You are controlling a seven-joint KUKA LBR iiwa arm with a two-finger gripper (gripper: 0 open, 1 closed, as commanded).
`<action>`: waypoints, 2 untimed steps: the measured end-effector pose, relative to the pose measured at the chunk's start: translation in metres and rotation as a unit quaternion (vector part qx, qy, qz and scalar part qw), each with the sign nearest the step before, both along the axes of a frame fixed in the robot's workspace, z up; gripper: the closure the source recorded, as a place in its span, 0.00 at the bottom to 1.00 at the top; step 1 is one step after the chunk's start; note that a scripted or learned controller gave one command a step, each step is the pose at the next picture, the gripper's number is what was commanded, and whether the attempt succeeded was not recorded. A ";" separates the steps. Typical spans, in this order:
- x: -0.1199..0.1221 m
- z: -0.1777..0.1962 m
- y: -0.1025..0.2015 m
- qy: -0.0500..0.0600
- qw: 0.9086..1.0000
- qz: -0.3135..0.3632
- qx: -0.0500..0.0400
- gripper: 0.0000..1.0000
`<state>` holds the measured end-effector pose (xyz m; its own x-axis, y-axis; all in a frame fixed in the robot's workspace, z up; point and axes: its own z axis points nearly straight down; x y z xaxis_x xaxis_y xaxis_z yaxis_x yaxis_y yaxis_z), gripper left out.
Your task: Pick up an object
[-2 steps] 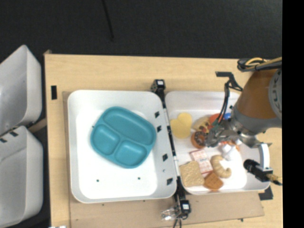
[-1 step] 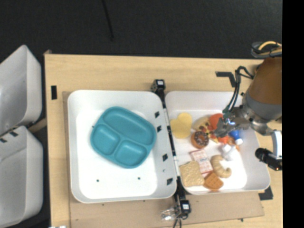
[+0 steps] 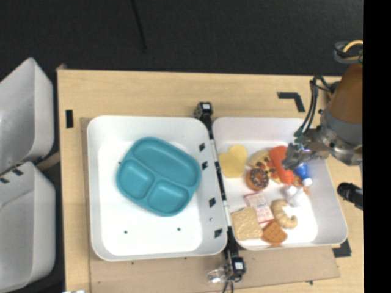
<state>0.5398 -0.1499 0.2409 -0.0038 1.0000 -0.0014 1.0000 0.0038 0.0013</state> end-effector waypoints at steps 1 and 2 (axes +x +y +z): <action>0.032 0.007 0.041 0.000 1.000 0.002 0.001 1.00; 0.052 0.001 0.078 0.001 1.000 0.001 0.001 1.00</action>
